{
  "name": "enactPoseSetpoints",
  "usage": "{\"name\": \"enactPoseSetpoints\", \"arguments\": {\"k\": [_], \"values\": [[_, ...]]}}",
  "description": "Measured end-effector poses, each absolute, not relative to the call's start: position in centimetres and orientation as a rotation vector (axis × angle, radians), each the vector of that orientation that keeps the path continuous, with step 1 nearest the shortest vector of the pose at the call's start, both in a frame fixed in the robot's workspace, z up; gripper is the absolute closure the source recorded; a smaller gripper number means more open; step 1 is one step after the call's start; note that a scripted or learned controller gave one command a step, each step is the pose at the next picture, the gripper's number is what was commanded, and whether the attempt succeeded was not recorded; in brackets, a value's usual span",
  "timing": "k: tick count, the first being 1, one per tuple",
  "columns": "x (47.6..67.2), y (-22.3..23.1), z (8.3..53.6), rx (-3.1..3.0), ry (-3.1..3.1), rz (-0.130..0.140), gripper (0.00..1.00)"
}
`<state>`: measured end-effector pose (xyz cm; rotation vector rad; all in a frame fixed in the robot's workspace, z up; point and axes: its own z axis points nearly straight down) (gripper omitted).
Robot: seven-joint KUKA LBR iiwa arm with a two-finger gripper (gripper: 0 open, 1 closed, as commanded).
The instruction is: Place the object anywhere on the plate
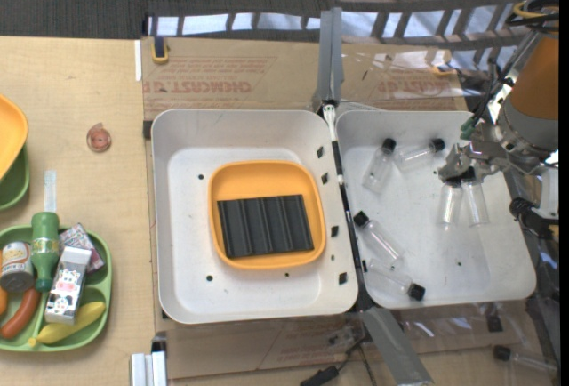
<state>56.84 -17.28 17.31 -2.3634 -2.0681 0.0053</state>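
Closest to the camera there's a clear plastic vial with a black cap (402, 285) lying near the front edge of the right-hand shallow white bin (498, 291), well below the jaws. A second capped vial (374, 236) lies a bit further back, down and left of the jaws. Way off left, in the left white bin (178, 224), sits the square orange plate (267, 176) with a dark ribbed insert (267, 226). The two-finger gripper (460, 169) is over the right bin; can't really tell how far the jaws are apart. A couple of clear vials (462, 203) hang right under them, touching or held, not sure. Two more capped vials (380, 164) lie just left of the jaws.
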Motion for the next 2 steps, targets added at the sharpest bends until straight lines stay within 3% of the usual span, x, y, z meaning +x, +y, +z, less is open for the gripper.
{"name": "enactPoseSetpoints", "arguments": {"k": [1, 2], "values": [[62.0, -19.0, 21.2, -2.150, -2.293, 0.003, 1.00], [65.9, -22.2, 22.9, -1.968, -2.451, 0.002, 1.00]]}}
